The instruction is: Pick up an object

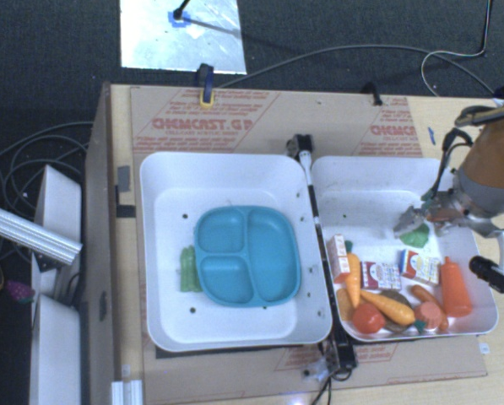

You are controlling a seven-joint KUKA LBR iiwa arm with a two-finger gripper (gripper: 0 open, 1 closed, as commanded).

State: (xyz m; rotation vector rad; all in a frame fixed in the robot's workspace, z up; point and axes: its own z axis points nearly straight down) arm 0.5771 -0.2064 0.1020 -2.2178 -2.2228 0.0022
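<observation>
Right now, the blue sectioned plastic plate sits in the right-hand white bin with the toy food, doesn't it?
Not quite: the blue sectioned plastic plate sits in the left-hand white bin, beside a green piece. The toy food lies in the right-hand white bin. The camera view shows this.

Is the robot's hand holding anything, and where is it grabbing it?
I can't tell. The hand sits in the right bin right above a green thing, but the picture is too blurry to show whether it's grabbing it.
</observation>
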